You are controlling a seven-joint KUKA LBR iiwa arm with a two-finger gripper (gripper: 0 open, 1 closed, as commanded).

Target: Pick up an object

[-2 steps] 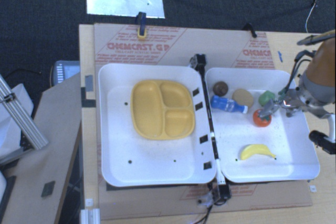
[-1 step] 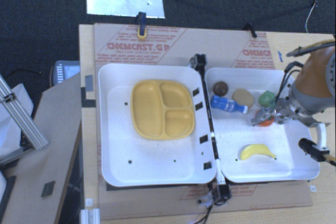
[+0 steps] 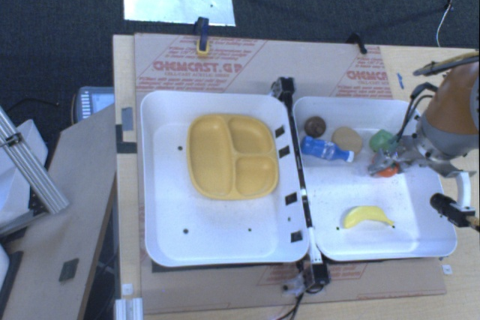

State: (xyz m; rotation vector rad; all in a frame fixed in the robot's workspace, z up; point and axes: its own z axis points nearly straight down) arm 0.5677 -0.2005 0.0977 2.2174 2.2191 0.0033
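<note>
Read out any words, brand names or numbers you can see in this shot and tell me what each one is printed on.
"CHEMCAST GP": red print on the brown protective sheet under the bins, upper left above the left bin.
"CHEMCAST": the same red print again at upper right, above the right bin; the rest of it is too blurred to read.
Blue bottle label: too small to read.

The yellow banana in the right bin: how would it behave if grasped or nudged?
The yellow curved banana looks like a glossy toy, so probably light and slippery. Its arched shape would likely pivot rather than roll when pushed. It lies alone on the white right bin's floor, so nothing should block it.
</note>
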